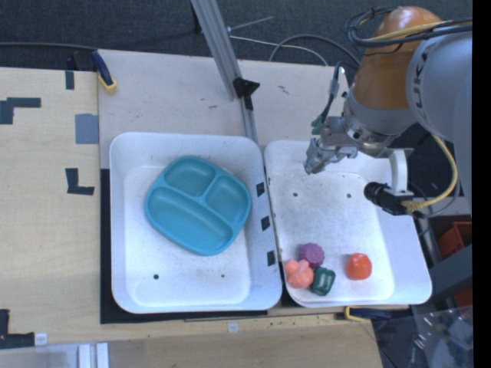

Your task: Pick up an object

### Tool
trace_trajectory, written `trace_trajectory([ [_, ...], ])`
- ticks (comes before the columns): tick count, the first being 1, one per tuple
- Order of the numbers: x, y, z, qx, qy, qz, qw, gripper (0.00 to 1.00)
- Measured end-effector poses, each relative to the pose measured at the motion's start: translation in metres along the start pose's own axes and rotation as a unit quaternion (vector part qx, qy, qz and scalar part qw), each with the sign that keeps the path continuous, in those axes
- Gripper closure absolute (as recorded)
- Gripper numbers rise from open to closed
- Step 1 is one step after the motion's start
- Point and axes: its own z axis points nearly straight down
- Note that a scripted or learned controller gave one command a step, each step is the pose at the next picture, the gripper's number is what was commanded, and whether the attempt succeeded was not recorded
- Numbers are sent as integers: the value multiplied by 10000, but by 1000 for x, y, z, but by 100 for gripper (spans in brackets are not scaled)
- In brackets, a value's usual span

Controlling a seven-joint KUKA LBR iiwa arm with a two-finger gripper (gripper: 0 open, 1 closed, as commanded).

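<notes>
Four small objects are grouped at the near edge of the right bin [399,236], well apart from the gripper [316,162] and on the camera side of it. A purple piece [311,253] with a lumpy, rounded outline is seen closest to the gripper. An orange-pink piece [298,273] is touching it on the near side, and a dark green piece [323,281] is pressed against both. A red-orange piece [358,266], rounded and smooth, is set apart from the three, further toward the arm's side. What these objects represent cannot be made out at this size.

At the far end of the right bin, close to its rim, the gripper is positioned above the floor. No object is seen between its fingers. Whether the fingers are spread or closed cannot be told, since they merge into a dark mass against the wrist.

Beyond the gripper, away from the arm, the left bin [123,205] is seen with a blue divided plate [198,204] lying flat in it. A slanted metal pole [219,44] is cut off at the top edge.
</notes>
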Motion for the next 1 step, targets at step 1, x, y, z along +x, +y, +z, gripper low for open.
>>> trace_trajectory([
  [1, 51, -1, 13, 14, -5, 3, 10000, 100],
])
